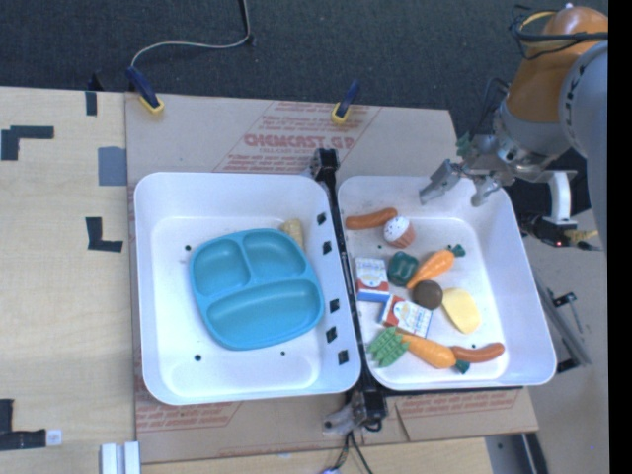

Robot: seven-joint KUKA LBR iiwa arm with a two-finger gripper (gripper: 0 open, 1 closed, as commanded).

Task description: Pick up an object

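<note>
The claw (459, 186) is hanging spread and holding nothing over the right bin's (528, 294) far rim, apparently poised to drop onto the toys lying loose below; the sausage (370, 218) and egg (397, 229) are lying nearest it. The arm (553, 77) is reaching in from the right, wrist bent down. A blue tray (257, 289) is sitting in the left bin (158, 265)

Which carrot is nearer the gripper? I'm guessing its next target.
The upper carrot, beside the green pepper, lies nearer the open gripper. The other carrot lies near the right bin's front edge.
</note>
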